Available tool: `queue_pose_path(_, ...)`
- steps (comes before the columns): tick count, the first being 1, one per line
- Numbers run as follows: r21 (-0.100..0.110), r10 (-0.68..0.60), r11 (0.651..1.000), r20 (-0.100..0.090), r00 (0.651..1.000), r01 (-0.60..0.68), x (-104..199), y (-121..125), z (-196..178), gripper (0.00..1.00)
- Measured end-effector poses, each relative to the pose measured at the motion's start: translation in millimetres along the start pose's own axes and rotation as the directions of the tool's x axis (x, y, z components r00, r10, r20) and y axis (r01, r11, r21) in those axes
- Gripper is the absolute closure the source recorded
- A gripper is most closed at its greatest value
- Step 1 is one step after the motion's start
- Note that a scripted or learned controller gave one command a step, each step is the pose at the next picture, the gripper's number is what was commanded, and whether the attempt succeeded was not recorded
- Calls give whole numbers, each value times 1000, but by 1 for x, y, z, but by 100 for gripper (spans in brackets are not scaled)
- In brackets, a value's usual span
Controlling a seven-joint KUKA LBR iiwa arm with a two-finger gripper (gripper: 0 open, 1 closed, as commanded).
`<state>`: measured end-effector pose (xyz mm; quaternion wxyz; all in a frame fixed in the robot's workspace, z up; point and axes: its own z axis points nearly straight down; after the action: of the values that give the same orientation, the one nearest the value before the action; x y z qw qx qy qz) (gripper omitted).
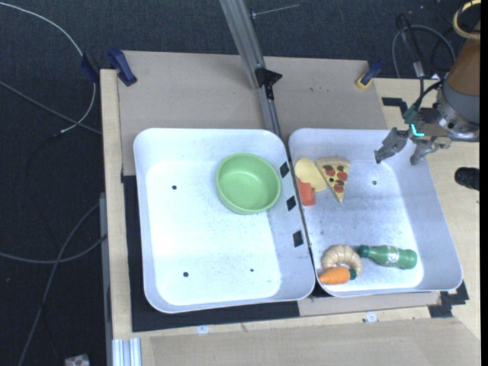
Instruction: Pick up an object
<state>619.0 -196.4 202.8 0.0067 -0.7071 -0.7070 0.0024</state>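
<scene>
My worktop (191, 97) is a pale tan board, set on dark carpet (61, 21). Directly on it lie two shallow white bins side by side, their inner rims touching along the middle. The left bin (164, 227) sits over a black mat (137, 311) that shows along its left and near edges. The right bin (396, 227) reaches toward the worktop's right edge. Two blue clamps grip the far edge, one at the left corner (120, 65) and one at the right (370, 73). A grey metal post (242, 29) slants up from the far middle, its foot meeting the worktop just behind the seam between the bins.
</scene>
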Motion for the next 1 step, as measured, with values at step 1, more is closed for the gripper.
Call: queue_pose_path(1,-7,-1,1000,1,1000,1,0,1,-4,0)
